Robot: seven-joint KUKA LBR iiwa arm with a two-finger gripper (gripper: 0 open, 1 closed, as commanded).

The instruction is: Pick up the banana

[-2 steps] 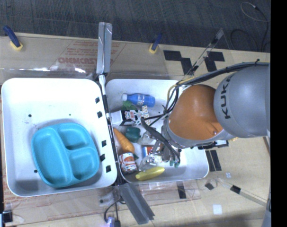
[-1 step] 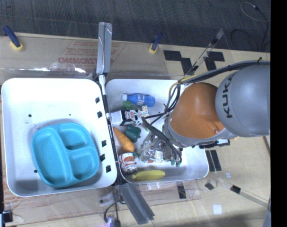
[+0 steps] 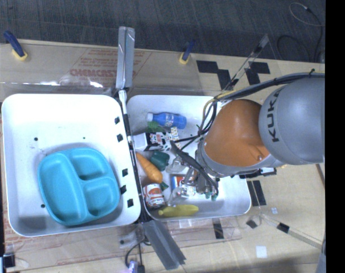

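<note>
Banana (image 3: 178,210) lies flat against the lower wall of the right bin (image 3: 241,205), lower centre of the frame, long axis along that wall. You have it wedged in the clutter's edge: a small can (image 3: 154,195) sits just beside its left end, a carrot (image 3: 148,167) further up, a blue bottle (image 3: 167,119) near the bin's upper wall.

Gripper (image 3: 195,182) hangs above the banana in the frame, amid cables and small items (too tangled to resolve; whether it is released or clenched you cannot tell). Nothing yellow sits in it, so judge the pick not yet made.

The wall contact likely leaves you little room on one side for a grasp.

Left bin (image 3: 24,124) holds a blue divided tray (image 3: 78,183). Both bins rest on a tan bench (image 3: 286,249) with blue clamps (image 3: 16,45) at the upper edge; dark floor beyond.
</note>
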